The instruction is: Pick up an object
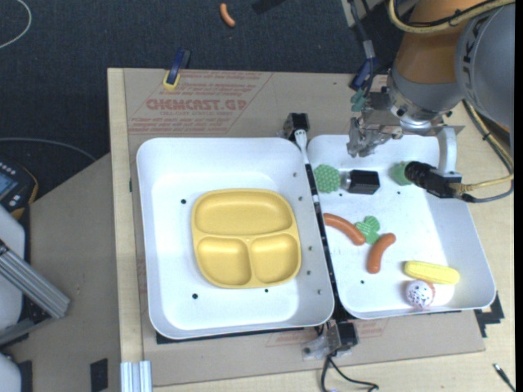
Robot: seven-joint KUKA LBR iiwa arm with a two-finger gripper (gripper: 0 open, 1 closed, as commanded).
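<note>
Seemingly the fingers (360, 148) hang low over the right bin's (470, 256) far edge to reach its toys; whether they are apart I cannot tell. Nothing sits between them. Just below lie a black block (363, 181) and green piece (327, 177), likeliest picks

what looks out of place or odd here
One small orange sausage-like piece lies on the dark floor beyond the bench, away from both bins, while similar toys such as two orange sausages sit in the right bin. The yellow divided tray sits slightly askew in the left bin.
</note>
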